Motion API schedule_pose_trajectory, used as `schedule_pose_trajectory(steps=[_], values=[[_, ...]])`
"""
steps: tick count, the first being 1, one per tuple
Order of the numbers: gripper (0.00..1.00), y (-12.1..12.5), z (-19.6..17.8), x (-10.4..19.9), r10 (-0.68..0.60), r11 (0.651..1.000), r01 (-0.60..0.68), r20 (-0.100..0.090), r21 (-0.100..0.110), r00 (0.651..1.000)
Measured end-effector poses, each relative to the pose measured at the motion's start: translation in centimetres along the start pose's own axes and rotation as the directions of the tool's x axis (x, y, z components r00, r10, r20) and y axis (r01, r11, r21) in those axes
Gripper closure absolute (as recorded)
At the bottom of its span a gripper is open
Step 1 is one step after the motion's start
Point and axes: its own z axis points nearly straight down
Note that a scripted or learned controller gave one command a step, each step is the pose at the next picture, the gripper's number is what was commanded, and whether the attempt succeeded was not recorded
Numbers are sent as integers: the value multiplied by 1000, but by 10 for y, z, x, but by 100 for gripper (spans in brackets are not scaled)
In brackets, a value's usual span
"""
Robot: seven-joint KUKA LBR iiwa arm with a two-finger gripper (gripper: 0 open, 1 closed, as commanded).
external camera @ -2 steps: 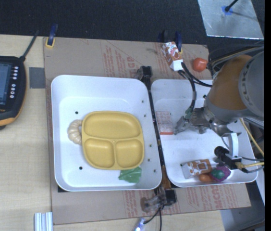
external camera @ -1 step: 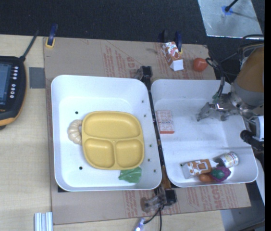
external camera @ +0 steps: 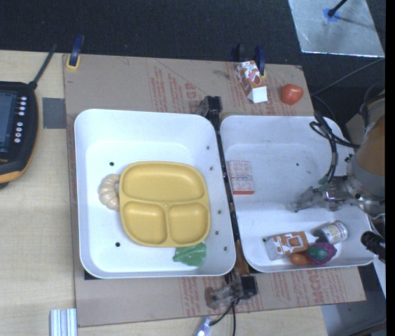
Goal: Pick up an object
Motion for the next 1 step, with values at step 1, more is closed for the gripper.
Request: schedule_pose_trajectory(steps=[1], values=[[100, 0, -10, -1, -3, 1000, 3, 1, 1, 1000]])
